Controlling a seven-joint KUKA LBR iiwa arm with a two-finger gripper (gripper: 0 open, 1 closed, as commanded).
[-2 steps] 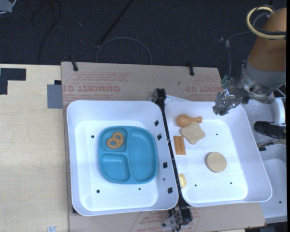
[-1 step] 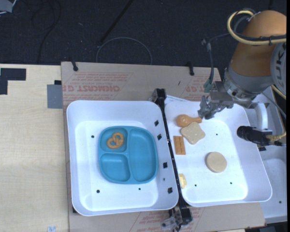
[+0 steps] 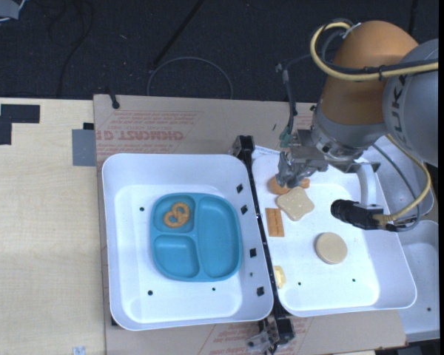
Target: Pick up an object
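Observation:
My gripper (image 3: 291, 176) hangs low over the far left part of the right bin (image 3: 388, 291). Directly under it lies a small orange piece (image 3: 280, 188), partly hidden by the gripper. A pale square toast slice (image 3: 297, 205) lies just in front of the gripper, touching or nearly touching the orange piece. A brown rectangular cracker (image 3: 274, 222) rests beside the bin's left wall. A round beige cookie (image 3: 331, 248) sits in the middle of the bin. A small yellow piece (image 3: 279, 276) lies at the near left corner.
The left bin (image 3: 126, 287) holds a blue divided plate (image 3: 214, 242) with a pretzel (image 3: 177, 214) in its far left compartment. A black divider (image 3: 253, 220) runs between the bins. The right bin's near right area is bare floor.

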